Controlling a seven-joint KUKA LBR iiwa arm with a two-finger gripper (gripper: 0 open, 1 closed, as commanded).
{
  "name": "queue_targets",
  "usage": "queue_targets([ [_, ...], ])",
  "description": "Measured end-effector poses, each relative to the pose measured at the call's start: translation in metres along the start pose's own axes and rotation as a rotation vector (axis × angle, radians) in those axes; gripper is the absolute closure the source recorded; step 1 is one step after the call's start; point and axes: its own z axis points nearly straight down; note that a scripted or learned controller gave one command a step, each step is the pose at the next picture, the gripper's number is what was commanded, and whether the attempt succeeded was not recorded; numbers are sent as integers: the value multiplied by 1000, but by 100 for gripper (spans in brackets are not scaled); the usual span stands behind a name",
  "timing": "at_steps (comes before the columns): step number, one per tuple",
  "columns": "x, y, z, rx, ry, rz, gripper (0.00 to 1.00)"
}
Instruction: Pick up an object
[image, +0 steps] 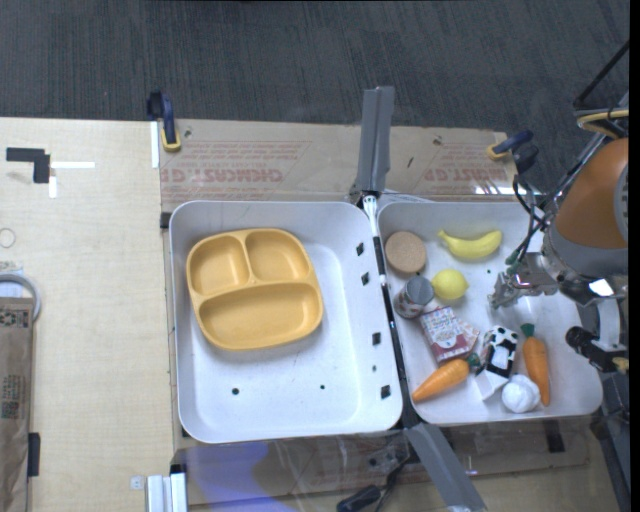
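Toys (470, 345) in right bin (590, 405), fingers (503, 293) (tips downward) above them

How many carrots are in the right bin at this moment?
2. One orange toy carrot lies slanted at the near edge of the white right bin; the other orange carrot lies near its right side. None seems hidden.

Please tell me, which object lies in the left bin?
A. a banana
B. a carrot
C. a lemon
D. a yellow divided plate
D: the plate lies alone in the left bin, while the banana, lemon and carrots are all in the right bin.
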Motion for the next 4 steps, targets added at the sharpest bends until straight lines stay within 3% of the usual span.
queue_targets([
  [1, -29, 5, -1, -2, -1, -257, 100],
  [2, -11, 5, -1, -2, 0, -640, 100],
  [3, -11, 5, -1, -2, 0, -640, 0],
  [4, 17, 82, 1, 6, 4, -682, 0],
])
